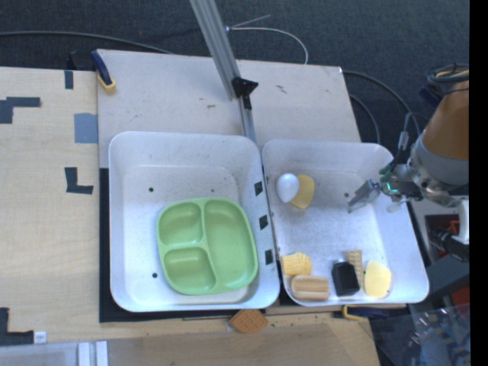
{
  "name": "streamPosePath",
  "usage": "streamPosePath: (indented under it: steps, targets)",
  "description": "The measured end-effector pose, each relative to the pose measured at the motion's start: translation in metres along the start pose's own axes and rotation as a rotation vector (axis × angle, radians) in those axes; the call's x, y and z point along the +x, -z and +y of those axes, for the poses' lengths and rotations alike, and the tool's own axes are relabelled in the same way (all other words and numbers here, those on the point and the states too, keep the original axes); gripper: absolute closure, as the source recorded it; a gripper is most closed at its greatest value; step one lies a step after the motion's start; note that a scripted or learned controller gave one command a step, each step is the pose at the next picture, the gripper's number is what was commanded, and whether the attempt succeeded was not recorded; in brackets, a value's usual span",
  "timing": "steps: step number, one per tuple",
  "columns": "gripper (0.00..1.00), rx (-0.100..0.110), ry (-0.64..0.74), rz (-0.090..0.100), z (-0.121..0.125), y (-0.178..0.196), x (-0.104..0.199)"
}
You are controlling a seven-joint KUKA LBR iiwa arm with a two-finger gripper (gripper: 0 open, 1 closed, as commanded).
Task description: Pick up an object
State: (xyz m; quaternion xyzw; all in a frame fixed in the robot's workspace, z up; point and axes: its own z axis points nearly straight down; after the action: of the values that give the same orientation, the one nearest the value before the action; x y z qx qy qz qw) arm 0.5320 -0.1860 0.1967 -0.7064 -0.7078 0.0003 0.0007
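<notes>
While the gripper (364, 195) hangs above the right bin (396, 227) (grip state impossible to tell), a white egg (287, 187) lies well apart.

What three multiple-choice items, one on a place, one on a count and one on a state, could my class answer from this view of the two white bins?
1. Where does the green three-compartment plastic plate lie?
A. in the left white bin
B. in the right white bin
C. on the wooden bench

2. How many compartments does that plate have?
A. two
B. three
C. five

3. What is the state of the grey two-finger gripper?
A. clamped on the plate
C. resting on the bench outside both bins
B. over the right bin, holding nothing

Answers:
1 A: the plate sits inside the left bin's walls.
2 B: one long section and two smaller ones show.
3 B: it hangs over the right bin's upper right part, apart from the white egg-shaped object, with nothing between its fingers.
</notes>
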Motion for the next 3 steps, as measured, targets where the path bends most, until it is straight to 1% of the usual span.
streamPosePath:
  steps: [1, 2, 3]
  targets:
    - [0.0, 0.004, 0.0, 0.0, 0.004, -0.045, 0.0]
    - [0.0, 0.007, 0.0, 0.002, -0.001, -0.102, 0.011]
    - [0.0, 0.001, -0.001, -0.001, -0.001, -0.108, 0.011]
